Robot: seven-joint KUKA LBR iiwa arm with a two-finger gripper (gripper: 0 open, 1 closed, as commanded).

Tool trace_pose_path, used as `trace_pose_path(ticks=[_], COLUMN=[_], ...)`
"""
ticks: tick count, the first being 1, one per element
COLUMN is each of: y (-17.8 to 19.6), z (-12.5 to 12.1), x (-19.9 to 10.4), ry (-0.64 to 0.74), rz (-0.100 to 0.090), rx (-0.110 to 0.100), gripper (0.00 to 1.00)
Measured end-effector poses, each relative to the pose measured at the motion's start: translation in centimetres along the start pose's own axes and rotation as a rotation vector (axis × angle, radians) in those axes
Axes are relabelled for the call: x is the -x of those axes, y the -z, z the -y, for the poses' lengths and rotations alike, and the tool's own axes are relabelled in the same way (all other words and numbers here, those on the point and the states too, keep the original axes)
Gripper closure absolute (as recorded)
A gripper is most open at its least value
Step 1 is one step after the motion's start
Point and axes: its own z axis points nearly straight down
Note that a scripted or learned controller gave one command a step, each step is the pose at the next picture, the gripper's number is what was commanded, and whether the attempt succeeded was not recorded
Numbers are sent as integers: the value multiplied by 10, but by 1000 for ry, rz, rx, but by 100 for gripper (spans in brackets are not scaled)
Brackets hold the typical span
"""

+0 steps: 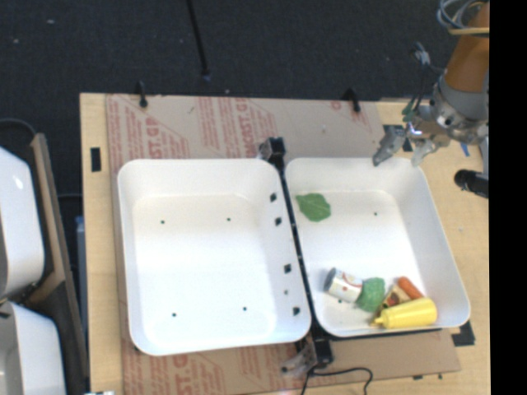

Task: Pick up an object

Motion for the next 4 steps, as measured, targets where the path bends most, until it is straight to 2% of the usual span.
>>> trace_pose_path(ticks=[1,2,3,4], y=[-68,-94,-114,-113], z=[-5,32,57,48], x=[-48,-120,-119,-123], ry=[3,4,-1,0], rz=[-2,-2,0,0], rx=[-5,-3,-2,0], gripper=[0,0,0,0])
